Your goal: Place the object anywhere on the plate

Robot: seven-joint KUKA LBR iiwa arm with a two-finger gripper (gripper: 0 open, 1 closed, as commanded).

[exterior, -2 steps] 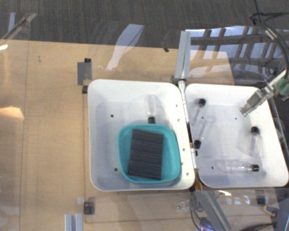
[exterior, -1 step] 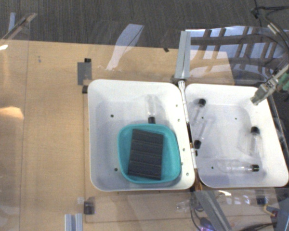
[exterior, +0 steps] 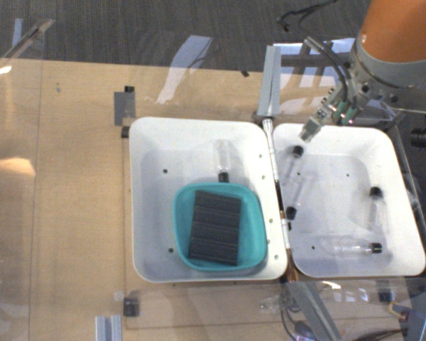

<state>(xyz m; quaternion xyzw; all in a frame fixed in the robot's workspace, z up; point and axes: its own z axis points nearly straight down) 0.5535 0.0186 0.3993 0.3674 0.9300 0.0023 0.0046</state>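
Start at the far left of your gripper: the left bin (exterior: 145, 190) holds a teal plate (exterior: 184, 215) with a dark ribbed block (exterior: 215, 227) lying flat on it, filling much of the plate's floor. Just beyond the plate, toward the bin's back wall, a clear tube with a dark cap (exterior: 223, 163) lies on the white floor, well apart from the gripper.

Move across the seam and you reach the right bin (exterior: 405, 212), which sits directly below the arm (exterior: 401, 20). Several clear tubes with dark caps lie scattered here; the nearest (exterior: 295, 158) sits just under and in front of the gripper, another (exterior: 351, 247) lies along the bin's near wall, and one (exterior: 373, 201) rests toward the right side.

The gripper (exterior: 319, 123) hangs over the back left corner of the right bin, and nothing is between its fingers; whether they stand apart or together you cannot tell at this angle.

Judging by looks, these tubes will be light, hard, smooth and round, so expect them to roll or slip out. Take one across its middle, fingers square to its long axis, and leave room on the plate beside the block
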